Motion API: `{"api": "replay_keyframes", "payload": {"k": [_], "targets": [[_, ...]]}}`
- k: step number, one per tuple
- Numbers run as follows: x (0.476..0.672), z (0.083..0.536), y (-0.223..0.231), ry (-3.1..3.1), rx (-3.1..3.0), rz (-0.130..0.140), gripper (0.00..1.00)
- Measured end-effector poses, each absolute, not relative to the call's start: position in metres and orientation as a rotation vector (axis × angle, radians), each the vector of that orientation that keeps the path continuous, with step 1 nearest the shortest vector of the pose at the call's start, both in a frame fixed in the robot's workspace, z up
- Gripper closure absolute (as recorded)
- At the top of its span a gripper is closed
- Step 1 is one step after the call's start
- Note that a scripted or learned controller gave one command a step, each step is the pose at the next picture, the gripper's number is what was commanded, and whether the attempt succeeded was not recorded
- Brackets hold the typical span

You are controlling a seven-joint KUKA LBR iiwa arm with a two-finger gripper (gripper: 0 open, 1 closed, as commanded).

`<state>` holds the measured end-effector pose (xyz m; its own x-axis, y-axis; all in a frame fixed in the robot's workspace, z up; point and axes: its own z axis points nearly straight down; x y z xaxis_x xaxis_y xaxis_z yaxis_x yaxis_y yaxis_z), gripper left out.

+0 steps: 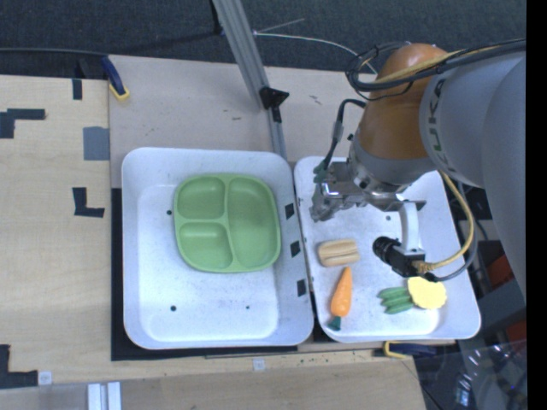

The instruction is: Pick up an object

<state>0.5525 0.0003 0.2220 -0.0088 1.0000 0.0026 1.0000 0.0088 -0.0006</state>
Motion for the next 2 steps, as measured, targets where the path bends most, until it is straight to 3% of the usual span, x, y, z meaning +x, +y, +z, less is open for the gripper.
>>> {"api": "replay_keyframes", "payload": {"k": [2], "targets": [[0.557,0.213,0.098,-2.228,-2.212,0.002,1.00]]}}
